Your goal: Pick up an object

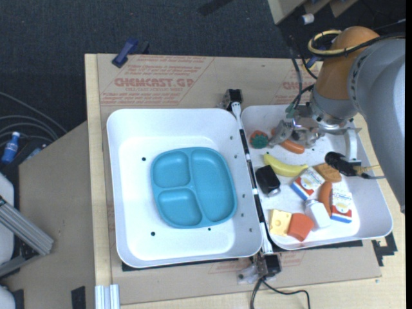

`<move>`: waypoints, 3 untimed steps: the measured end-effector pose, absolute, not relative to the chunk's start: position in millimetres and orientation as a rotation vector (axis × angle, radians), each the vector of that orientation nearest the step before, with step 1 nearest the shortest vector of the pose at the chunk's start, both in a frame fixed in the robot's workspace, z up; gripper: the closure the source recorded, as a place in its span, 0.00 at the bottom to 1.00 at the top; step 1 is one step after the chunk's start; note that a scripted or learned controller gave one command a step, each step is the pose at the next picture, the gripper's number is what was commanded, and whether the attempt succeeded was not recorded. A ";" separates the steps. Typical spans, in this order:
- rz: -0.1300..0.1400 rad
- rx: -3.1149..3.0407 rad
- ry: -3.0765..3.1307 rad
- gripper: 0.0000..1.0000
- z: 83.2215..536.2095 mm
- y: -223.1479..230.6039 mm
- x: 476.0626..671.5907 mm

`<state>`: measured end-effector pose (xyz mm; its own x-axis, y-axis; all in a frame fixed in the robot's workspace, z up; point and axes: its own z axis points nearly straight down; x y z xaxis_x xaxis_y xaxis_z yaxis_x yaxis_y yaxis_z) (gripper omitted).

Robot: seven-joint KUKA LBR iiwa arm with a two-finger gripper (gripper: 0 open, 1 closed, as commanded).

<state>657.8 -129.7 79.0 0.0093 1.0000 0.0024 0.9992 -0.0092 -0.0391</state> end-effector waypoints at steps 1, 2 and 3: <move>0.051 -2.207 -2.188 1.00 88.8 -130.9 656.4; -0.002 -2.219 -2.223 1.00 185.7 -48.2 607.7; 0.000 -2.219 -2.222 1.00 244.0 -17.4 561.1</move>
<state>561.1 -17.4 244.0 -0.0012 1.0000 0.0009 1.0000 0.0012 -0.0008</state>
